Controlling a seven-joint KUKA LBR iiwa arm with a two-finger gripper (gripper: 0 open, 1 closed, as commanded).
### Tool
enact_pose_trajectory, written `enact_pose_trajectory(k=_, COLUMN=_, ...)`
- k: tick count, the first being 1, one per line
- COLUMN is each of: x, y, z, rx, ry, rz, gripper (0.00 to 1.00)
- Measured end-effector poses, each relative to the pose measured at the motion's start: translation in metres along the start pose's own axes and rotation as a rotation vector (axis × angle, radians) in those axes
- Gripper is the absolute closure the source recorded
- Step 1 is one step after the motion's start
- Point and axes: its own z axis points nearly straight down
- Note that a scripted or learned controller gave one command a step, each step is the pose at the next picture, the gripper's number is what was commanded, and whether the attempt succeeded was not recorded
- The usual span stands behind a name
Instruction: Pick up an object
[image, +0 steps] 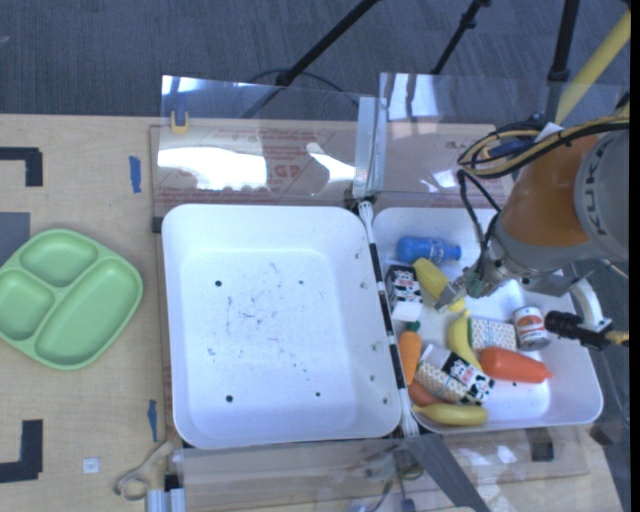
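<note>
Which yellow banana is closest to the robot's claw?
The upper banana, just below the blue bottle, lies right beside the gripper. The other two bananas lie lower down.

A divided plate (66, 297) lay left of the two bins (190, 240); toy food (513, 365) crowded the right bin (585, 398).
</note>
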Motion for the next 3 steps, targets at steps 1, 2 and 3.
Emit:
enact_pose_trajectory(k=1, x=0.009, y=0.072, z=-0.086, rx=0.006, ry=0.005, rz=-0.316, gripper=1.0)
enact_pose_trajectory(k=2, x=0.051, y=0.108, z=-0.104, rx=0.007, ry=0.005, rz=-0.117, gripper=1.0)
enact_pose_trajectory(k=3, x=0.086, y=0.126, z=-0.104, rx=0.009, ry=0.006, rz=-0.197, gripper=1.0)
